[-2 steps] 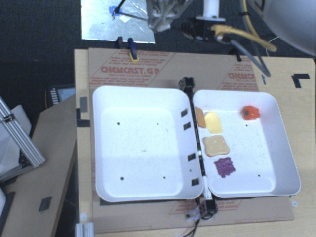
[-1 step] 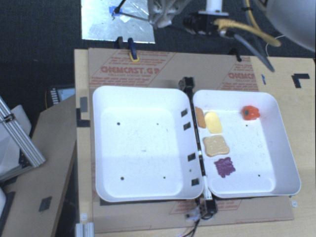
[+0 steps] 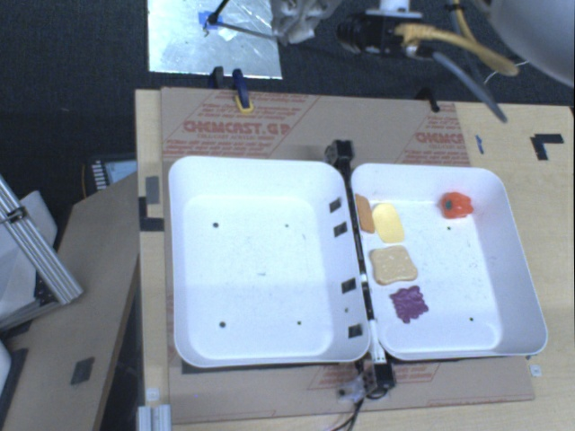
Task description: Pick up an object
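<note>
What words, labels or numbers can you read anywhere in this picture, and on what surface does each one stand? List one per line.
"CHEMCAST GP" in red, on the brown sheet behind the left bin.
The same red print, slanted, on the sheet behind the right bin: too blurred to read surely.
Faint red print along the sheet's front edge: unreadable.

Two shallow white bins side by side on a brown board printed "CHEMCAST GP" (image 3: 235, 126); left bin (image 3: 193, 268) w/ small dark dots on its floor, right bin (image 3: 517, 285) touching it along a black clip strip (image 3: 358, 259). Far left: shiny metal sheet (image 3: 211, 34) on dark floor. Yellow-blue clamp (image 3: 241, 92) at board's far edge. Aluminium extrusion (image 3: 31, 245) near left.
</note>
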You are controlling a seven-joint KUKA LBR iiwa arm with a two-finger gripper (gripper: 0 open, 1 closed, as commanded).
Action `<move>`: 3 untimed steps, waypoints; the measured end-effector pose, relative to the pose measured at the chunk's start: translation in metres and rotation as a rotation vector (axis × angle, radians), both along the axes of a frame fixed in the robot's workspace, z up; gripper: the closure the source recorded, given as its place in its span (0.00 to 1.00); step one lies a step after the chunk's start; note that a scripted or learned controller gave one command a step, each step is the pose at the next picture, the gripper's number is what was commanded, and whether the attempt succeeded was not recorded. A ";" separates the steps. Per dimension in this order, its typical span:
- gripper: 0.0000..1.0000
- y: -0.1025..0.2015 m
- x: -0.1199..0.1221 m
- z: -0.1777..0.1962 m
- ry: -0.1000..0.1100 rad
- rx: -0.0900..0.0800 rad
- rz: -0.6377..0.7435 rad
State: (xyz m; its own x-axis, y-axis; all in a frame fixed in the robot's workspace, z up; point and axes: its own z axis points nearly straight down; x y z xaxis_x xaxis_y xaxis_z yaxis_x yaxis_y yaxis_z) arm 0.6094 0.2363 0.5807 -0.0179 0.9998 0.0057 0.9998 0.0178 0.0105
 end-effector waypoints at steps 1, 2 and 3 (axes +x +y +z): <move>1.00 0.000 0.000 0.011 -0.002 0.001 0.003; 0.00 0.000 0.000 0.011 -0.001 0.001 0.004; 1.00 0.001 0.000 0.022 -0.004 0.002 0.007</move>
State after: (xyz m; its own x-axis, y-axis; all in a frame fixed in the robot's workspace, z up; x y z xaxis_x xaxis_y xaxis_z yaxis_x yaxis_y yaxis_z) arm 0.6092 0.2371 0.6031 -0.0247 0.9997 0.0075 0.9996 0.0246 0.0142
